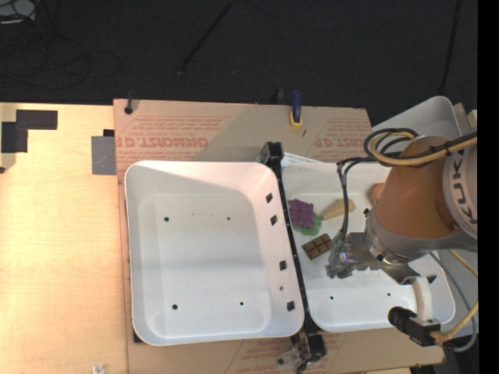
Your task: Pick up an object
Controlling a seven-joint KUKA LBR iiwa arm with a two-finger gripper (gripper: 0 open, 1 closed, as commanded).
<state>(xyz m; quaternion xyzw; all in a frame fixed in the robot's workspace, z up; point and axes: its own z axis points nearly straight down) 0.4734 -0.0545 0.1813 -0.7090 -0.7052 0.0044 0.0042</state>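
Plywood bench (pixel 54 240), white bins (pixel 148 209), dark floor (pixel 234 37)

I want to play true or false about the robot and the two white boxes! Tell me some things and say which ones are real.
1. The purple bumpy toy lies in the right bin. True.
2. The brown block sits in the left bin. False: it lies in the right bin, just below the purple bumpy toy.
3. The gripper hangs over the right bin, close to the brown block. True.
4. The pale yellow piece lies to the left of the purple bumpy toy. False: it lies to its right.
5. A blue clamp stands at the far edge of the cardboard. True.
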